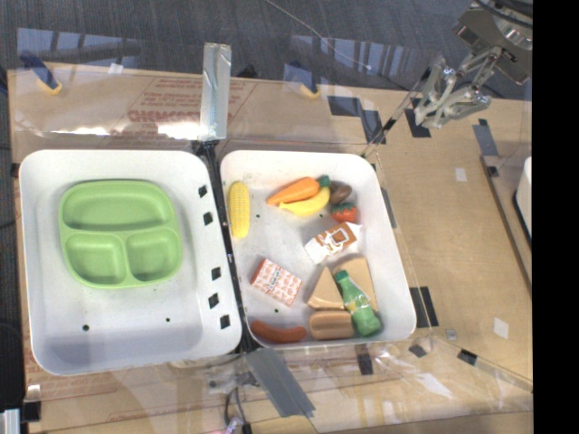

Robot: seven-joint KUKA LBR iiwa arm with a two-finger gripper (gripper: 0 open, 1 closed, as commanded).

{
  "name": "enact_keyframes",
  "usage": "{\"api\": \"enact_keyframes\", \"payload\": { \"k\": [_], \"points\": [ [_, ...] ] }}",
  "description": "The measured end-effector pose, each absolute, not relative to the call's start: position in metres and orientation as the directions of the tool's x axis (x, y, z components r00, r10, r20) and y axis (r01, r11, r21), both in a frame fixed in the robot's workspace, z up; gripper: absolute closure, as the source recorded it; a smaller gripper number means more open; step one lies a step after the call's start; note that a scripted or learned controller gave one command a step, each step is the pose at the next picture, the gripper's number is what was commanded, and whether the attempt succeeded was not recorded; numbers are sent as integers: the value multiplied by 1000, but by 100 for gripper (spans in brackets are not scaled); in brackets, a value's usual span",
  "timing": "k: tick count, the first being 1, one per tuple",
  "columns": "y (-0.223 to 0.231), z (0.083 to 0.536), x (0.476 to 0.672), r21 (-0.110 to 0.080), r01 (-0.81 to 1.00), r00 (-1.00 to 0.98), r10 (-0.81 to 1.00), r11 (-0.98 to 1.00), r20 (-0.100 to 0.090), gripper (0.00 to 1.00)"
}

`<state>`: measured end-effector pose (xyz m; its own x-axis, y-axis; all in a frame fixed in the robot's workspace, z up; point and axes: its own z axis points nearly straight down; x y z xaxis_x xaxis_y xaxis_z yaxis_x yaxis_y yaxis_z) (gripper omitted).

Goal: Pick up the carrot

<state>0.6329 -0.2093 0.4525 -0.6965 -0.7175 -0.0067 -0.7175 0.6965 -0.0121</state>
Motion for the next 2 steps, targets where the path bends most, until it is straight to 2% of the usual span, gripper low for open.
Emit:
{"api": "enact_keyframes", "payload": {
  "k": [1,2],
  "points": [
    [-208,291,584,10,-770,-638,-770,638,2,100],
    [-209,455,585,-15,-987,-159,-987,159,1,100]
  ]
}}
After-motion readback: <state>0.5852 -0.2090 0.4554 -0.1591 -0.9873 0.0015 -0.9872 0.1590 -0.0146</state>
